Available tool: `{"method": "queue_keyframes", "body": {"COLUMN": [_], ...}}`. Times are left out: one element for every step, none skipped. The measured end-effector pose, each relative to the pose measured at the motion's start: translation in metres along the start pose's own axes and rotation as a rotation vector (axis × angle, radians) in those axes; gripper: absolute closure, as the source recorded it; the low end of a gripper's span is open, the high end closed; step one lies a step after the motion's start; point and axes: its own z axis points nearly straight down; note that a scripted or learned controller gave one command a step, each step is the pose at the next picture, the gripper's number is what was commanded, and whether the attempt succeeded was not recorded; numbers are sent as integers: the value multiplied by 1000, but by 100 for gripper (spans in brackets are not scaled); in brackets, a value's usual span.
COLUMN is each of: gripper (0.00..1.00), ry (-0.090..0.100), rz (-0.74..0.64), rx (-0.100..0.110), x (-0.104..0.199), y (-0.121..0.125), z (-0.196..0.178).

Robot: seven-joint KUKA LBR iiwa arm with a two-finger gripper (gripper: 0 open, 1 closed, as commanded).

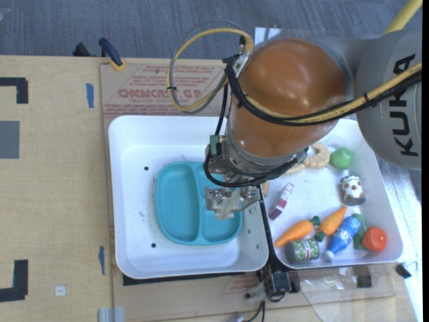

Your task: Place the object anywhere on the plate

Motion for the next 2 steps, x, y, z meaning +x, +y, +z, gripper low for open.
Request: {"method": "queue_keyframes", "body": {"gripper": [0, 100], "ry": [0, -8], "rz": [0, 2], "rx": [-2, 6], "x": [0, -3], "y": [0, -2], "z": [1, -11]}}
